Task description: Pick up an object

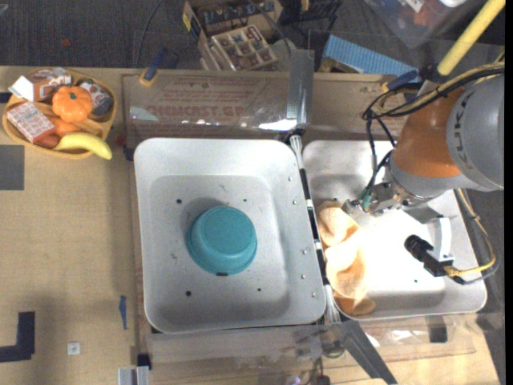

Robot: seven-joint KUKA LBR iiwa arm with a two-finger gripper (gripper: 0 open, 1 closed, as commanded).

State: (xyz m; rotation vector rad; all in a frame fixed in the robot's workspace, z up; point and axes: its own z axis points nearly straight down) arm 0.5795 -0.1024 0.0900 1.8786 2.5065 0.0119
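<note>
From where I sit the pick is not done: nothing is lifted, and I see no object in the gripper [369, 201], which hangs low in the right bin [401, 163], well to the right of the teal bowl [223, 239] and a little higher in the view. I cannot tell how wide it is open; the wrist hides that. The nearest candidate is the upper pale orange piece [337, 221], between the bowl and the gripper and just beside the gripper; whether they touch I cannot say. The lower pale orange piece [348, 273] lies right of the bowl and slightly below it, against the same bin's near wall. Both look soft and irregular, so I judge a closing grasp could slip or only pinch an edge. The bowl itself sits upside down, alone in the middle of the left bin [160, 167], and its smooth dome would be harder to grip. What is left: close on 1 item and raise it. The wall between the 2 bins crowds both pieces. A fruit basket [16, 127] stands far up-left of the bowl, out of play.
</note>
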